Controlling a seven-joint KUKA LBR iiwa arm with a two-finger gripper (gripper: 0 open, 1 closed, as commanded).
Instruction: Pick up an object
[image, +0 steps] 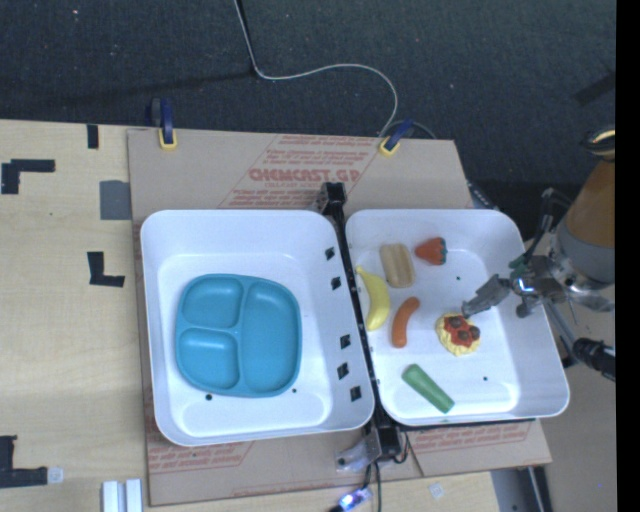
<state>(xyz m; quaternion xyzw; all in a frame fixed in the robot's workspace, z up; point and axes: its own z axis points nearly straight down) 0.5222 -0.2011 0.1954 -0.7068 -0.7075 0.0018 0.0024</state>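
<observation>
Pincer at pizza toy, right bin

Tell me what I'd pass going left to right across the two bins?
Blue divided plate → banana → orange sausage → green piece → small pizza → end effector.

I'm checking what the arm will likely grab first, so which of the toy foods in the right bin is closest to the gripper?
The small yellow pizza with red topping. The gripper sits just above it, while the orange sausage, banana and green piece lie farther off.
</observation>
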